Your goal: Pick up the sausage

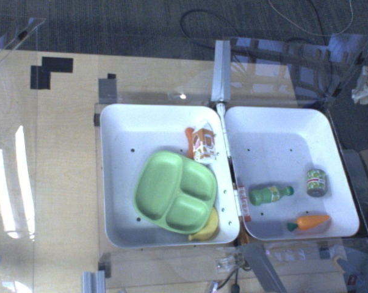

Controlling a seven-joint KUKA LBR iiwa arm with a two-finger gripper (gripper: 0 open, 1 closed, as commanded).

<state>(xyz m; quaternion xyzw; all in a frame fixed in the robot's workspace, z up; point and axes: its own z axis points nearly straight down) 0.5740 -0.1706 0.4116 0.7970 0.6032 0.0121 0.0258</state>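
Observation:
The sausage (188, 138) is a short orange-red stick in the left bin (119, 163), near its back right corner. It lies upright in the picture, and its right side touches a small printed packet (204, 144) that partly covers it. The green divided plate (176, 191) sits just in front of it.
A yellow banana (206, 228) peeks out from under the plate's front right edge. The right bin (275, 133) holds a green bottle (270, 194) lying on its side, a small green-labelled can (316, 182) and a carrot (310, 222) at the front right. A metal post (221, 72) stands behind the bins' shared wall.

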